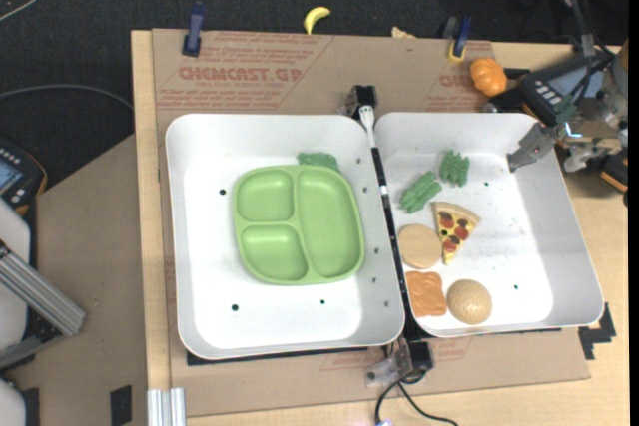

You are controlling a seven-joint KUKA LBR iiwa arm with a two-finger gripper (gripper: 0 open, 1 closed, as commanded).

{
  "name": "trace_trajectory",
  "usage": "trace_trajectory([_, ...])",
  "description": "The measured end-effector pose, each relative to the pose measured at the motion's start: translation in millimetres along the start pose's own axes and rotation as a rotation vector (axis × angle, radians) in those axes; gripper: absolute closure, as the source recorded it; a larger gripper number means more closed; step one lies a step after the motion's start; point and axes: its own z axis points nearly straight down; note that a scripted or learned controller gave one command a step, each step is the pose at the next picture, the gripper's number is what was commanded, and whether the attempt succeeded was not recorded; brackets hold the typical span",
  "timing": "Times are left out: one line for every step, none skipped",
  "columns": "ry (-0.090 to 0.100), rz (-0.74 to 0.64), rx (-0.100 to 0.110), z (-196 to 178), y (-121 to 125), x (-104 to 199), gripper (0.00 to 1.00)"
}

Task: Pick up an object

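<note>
The gripper (523, 155) hangs over the far right edge of the right white bin (559, 244); whether its jaws are apart or together, I cannot tell. Inside that bin lie two green plastic pieces (439, 180), a toy pizza slice (454, 228), a round tan disc (419, 246), an orange block (426, 293) and a tan bun (469, 301). The left white bin (200, 244) holds a green divided plate (298, 221).

R bin (559, 214) holds toy food lying flat: 2 green veg pcs (454, 168) (420, 191) at 11 o'clock, pizza slice (454, 228) ctr, tan round (419, 246) at 8, orange pc (426, 294) and bun (468, 301) at 6.
</note>
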Motion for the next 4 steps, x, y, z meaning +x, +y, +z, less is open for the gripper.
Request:
trace_trajectory([0.007,-0.004,0.016,102,-68,76,0.00])
trace_trajectory([0.005,-0.015,-0.009,18,-65,188,0.00])
trace_trajectory([0.002,-0.009,0.012,135,-53,276,0.00])
trace_trajectory([-0.003,-0.003,-0.010,180,-74,324,0.00])
